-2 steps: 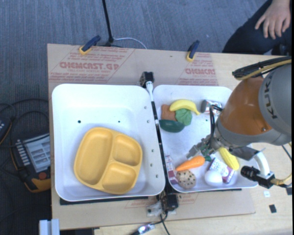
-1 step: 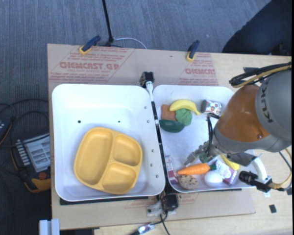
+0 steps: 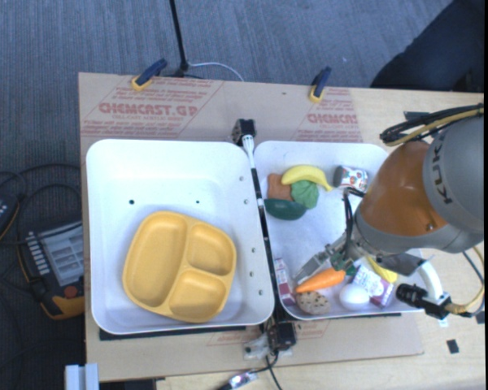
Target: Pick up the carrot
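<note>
Pincer (image 3: 329,260) low in right bin (image 3: 309,218), fingers spread wide, gripping nothing.
Best lowered straight and squared across carrot (image 3: 321,280) before closing, kept off cookie (image 3: 312,301) and egg (image 3: 355,296). Carrot lies orange in near part of right bin, just at six o'clock from fingertips, touching or nearly so; cannot tell which.

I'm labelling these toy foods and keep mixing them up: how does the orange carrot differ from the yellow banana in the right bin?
The orange toy carrot is straight and tapered; the yellow toy banana is curved. The carrot lies near the right bin's front edge beside a speckled cookie, with the gripper just above it; the banana sits at the far end against green toy vegetables. Both lie loose in the same white bin.
</note>
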Action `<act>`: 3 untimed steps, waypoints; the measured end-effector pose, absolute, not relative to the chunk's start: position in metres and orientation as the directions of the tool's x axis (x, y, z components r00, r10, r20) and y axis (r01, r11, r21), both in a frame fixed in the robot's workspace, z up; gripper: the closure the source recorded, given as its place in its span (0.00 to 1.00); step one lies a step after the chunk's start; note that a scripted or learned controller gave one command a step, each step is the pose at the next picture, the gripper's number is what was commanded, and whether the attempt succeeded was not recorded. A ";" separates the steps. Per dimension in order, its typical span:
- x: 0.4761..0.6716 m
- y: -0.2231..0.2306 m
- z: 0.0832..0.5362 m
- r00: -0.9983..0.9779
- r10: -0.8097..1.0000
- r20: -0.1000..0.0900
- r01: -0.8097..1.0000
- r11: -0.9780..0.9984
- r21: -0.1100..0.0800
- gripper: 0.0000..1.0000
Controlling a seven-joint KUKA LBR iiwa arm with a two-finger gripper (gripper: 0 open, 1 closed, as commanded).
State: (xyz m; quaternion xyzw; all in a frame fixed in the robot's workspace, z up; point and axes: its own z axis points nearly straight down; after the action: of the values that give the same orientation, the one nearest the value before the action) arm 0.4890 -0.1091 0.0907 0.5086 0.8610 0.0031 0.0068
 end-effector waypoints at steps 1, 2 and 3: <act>0.491 -0.109 0.102 -0.482 0.876 -0.013 0.876 0.482 0.017 1.00; 0.490 -0.109 0.101 -0.481 0.877 -0.012 0.876 0.481 0.016 0.00; 0.489 -0.102 0.091 -0.228 0.974 -0.008 0.973 0.228 0.016 0.00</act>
State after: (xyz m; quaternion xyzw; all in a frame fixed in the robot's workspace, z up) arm 0.4891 -0.1021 0.0907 0.6211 0.7837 0.0038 0.0079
